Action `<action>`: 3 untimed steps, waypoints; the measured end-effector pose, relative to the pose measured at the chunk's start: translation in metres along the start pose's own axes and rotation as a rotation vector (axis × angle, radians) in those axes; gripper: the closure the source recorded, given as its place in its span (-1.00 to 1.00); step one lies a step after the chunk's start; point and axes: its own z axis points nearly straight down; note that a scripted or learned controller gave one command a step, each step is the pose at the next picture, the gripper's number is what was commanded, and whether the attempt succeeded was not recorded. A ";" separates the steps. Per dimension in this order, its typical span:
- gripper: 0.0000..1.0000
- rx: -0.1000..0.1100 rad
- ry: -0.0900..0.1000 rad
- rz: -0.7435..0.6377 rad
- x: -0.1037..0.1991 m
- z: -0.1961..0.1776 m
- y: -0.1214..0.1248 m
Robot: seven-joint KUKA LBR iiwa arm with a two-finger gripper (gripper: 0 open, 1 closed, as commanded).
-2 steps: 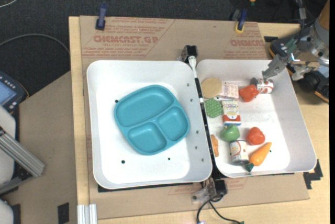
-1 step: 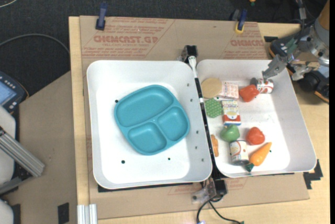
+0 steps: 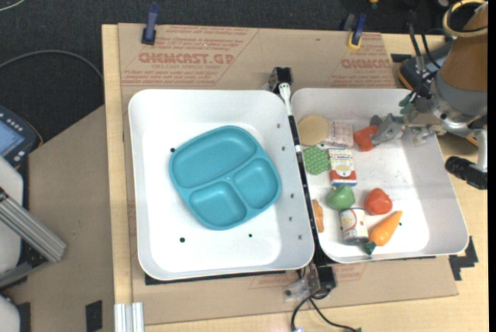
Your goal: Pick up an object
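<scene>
A grey, rounded arm [image 3: 463, 94] banded in orange above the wrist is seen, with black cables looped along its upper side and a pale metal gripper [image 3: 385, 129] of two slim grey fingers fitted at its end.

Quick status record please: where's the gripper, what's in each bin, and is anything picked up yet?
gripper: low over the right bin's far side, beside a small red object
held: cannot tell
left bin: blue divided tray
right bin: toy foods, including a carrot, tomato, green fruit, can, tan round piece
task: pick not confirmed
</scene>
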 end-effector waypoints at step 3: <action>-1.00 -0.019 -0.009 0.003 -0.022 -0.074 0.030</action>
